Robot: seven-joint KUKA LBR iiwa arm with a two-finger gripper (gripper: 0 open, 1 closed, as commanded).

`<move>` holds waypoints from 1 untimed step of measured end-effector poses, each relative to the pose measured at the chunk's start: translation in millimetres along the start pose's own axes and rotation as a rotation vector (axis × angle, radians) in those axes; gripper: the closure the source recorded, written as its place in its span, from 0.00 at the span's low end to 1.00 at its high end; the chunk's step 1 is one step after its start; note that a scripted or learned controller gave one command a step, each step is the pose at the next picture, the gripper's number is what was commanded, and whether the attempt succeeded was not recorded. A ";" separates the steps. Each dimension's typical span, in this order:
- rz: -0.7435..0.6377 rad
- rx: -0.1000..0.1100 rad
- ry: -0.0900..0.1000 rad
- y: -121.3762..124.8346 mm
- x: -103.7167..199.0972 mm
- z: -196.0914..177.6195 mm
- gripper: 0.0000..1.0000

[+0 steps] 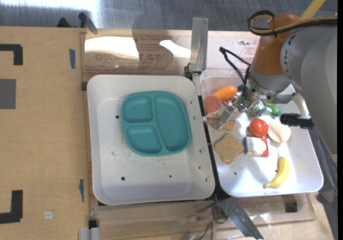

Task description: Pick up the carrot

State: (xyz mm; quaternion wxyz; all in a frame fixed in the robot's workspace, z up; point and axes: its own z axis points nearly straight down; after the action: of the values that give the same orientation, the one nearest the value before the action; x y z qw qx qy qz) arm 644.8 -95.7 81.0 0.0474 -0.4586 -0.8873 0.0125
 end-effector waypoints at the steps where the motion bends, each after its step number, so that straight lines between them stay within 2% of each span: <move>1: 0.257 -0.083 -0.070 37.8 29.6 -108.6 0.00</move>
State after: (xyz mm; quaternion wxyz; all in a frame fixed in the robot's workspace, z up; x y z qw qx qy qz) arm 668.8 -52.0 188.7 -0.0043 -0.5694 -0.8221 -0.0022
